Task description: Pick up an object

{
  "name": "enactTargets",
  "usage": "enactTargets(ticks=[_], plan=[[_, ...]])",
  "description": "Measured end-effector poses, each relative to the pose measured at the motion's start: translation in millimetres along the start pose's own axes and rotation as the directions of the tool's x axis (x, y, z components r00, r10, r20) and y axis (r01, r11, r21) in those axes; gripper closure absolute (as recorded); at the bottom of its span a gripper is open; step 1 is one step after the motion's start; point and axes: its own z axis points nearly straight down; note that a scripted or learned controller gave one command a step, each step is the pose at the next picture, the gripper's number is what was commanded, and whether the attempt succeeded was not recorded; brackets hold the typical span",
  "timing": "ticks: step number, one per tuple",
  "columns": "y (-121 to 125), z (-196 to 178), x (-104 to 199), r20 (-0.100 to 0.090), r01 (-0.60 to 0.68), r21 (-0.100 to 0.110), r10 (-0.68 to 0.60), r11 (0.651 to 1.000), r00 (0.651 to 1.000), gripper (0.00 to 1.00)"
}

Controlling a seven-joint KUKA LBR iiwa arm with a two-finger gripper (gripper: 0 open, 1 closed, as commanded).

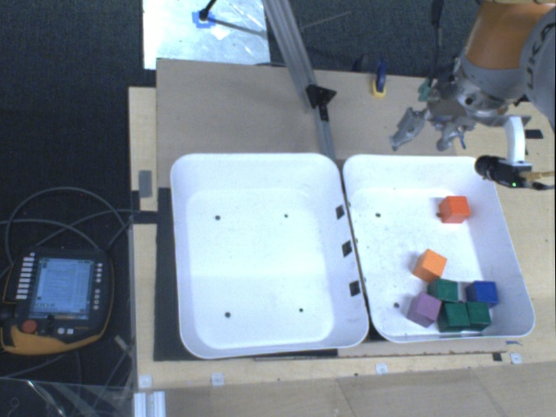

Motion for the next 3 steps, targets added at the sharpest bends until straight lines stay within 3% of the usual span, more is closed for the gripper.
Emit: enactTargets(ticks=[1,3], plan=[[0.0,-0.1,-0.2,0.001,0.000,0.000,0.000,1.000,1.000,0.00],[-2.1,83.5,5.1,0.000,-0.002,0.004,0.002,1.000,1.000,0.00]])
